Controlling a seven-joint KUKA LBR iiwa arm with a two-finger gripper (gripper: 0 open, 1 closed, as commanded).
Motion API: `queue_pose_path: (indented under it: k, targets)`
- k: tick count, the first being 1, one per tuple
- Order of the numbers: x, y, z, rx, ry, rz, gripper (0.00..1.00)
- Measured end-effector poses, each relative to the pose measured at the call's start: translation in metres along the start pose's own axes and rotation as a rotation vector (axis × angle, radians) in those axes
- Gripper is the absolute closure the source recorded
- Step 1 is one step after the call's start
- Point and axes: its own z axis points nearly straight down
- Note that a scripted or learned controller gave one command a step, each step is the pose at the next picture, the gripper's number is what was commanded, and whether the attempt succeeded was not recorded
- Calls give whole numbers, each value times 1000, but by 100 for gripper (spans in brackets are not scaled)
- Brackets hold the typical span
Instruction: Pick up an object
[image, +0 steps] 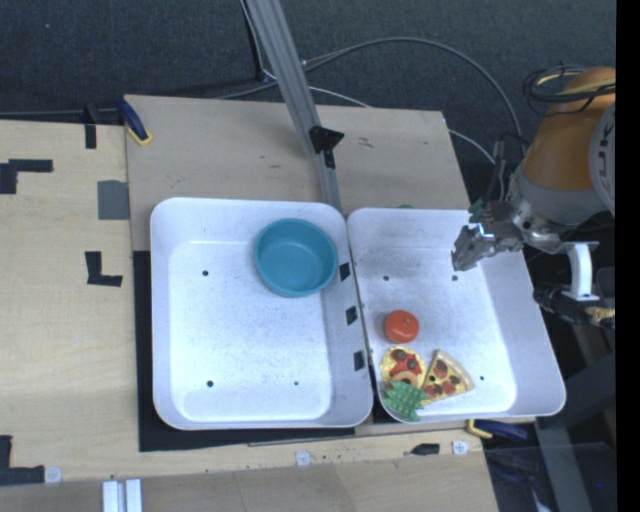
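Over the right bin's far right corner we found the gripper (468, 250), hanging above the white floor near the bin's upper right wall. Its dark fingertips pointed down and toward the left, and we could not tell whether they stood apart or together; we saw nothing between them. Behind it the arm (565, 160) came in from the right, its orange band broad above the grey wrist.

Below and to the left of the gripper, well apart from it, we saw a small red tomato (402, 325) lying on the floor of the right bin (520, 330), near the bin's middle. Nearer the front wall lay two pizza slices: one pizza slice with red toppings (401, 365) just below the tomato, and a second pizza slice (446, 376) beside it on the right, the two close together or touching. A green leafy piece (405, 400) rested against the front left corner, touching the first slice.

Across the divide, the left bin (200, 340) held a blue bowl (295, 257), upright, in its far right corner near the shared wall. Both bins sat side by side on the pale wooden bench (60, 300), which carried black tape marks at its left. A grey metal pole (290, 70) slanted down from the top of the view toward the gap between the bins.
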Motion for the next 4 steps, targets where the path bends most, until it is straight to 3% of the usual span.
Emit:
queue_pose_path:
  k: [2,4]
  targets:
    - [97,-6,-14,2,2,-4,100]
    - [200,8,-19,3,1,-4,100]
